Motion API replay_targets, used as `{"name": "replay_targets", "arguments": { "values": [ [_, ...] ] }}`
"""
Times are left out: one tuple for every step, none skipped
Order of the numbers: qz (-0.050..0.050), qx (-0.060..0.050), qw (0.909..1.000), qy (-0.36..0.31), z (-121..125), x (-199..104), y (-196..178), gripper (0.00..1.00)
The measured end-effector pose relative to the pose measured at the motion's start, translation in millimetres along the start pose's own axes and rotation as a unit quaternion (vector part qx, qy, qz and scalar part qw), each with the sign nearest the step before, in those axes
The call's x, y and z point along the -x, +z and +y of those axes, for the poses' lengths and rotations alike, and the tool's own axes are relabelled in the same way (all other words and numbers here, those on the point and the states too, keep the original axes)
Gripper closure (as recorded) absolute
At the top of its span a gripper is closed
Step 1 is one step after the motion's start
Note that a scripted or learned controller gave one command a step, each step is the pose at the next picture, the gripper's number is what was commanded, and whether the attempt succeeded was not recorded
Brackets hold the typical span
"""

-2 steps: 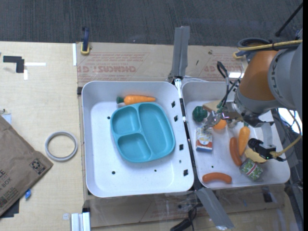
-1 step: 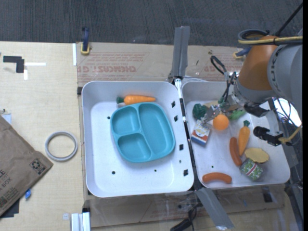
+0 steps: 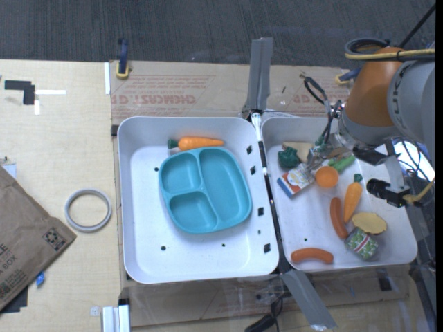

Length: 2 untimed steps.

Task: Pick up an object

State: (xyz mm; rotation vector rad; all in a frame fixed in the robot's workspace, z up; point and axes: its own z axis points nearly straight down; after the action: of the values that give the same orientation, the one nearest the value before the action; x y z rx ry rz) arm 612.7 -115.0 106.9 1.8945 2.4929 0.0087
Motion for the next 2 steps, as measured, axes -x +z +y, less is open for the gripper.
{"name": "replay_targets", "arguments": {
  "values": [
    [0.000, 0.000, 0.9991, 0.043, -51, -26, 8, 1.00],
    [0.003, -0.006, 0.9995, -0.031, -119, -1, -34, 1.00]
  ]
}}
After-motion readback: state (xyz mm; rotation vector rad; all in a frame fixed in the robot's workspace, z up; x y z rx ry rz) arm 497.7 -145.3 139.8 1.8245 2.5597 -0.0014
